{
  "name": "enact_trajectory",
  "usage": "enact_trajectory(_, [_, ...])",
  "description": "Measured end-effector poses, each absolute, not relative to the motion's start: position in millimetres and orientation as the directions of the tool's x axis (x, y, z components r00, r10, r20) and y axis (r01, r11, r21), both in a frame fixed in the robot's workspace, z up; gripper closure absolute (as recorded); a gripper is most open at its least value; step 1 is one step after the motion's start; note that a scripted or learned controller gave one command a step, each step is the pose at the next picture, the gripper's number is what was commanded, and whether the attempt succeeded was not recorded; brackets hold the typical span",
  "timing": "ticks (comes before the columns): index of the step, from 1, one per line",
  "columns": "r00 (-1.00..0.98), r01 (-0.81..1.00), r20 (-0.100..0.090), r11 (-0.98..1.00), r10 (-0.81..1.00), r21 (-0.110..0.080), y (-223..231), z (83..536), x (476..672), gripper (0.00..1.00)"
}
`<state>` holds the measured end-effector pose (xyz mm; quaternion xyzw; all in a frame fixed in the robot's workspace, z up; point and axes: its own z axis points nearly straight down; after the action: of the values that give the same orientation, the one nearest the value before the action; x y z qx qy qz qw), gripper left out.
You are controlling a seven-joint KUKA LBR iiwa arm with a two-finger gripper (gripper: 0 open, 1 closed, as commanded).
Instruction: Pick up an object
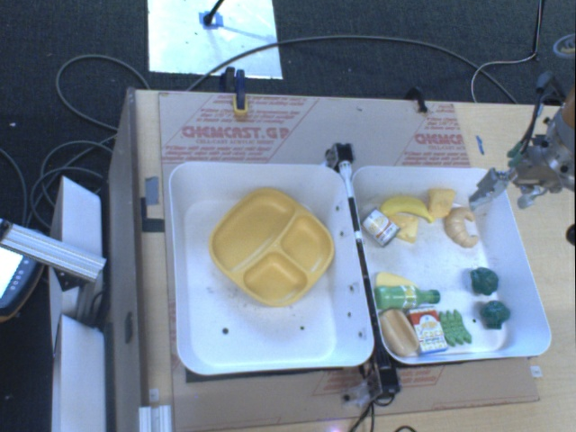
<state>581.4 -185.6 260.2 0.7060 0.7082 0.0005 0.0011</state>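
Observation:
My gripper (500, 200) hangs over the far right corner of the right bin (529, 268), open, with nothing between its fingers. Just left of its nearer fingertip lies a toy croissant (462, 227). Further left are a yellow wedge (441, 200), a banana (405, 208) and a small can (380, 227). Along the bin's near side lie a green bottle (407, 296), a bun (399, 332), a red carton (429, 329), a green pea pod (456, 328) and two broccoli pieces (483, 281) (493, 313).
The left bin (207, 331) holds a yellow divided plate (272, 246). A black divider rail (356, 250) runs between the bins. Cardboard (297, 124) lies under both bins, with a clamp (238, 93) at its far edge. Cables cross the dark floor behind.

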Motion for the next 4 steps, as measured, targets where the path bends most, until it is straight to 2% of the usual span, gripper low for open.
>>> enact_trajectory(1, [-0.003,1.000,-0.002,0.003,1.000,0.008,-199,88,595.4,0.00])
enact_trajectory(2, [-0.006,1.000,0.002,0.006,1.000,-0.025,-168,83,663.1,0.00])
enact_trajectory(3, [-0.004,1.000,0.000,0.004,1.000,0.002,-146,85,644.2,0.00])
enact_trajectory(4, [-0.004,1.000,0.002,0.004,1.000,-0.009,-166,83,658.7,0.00])
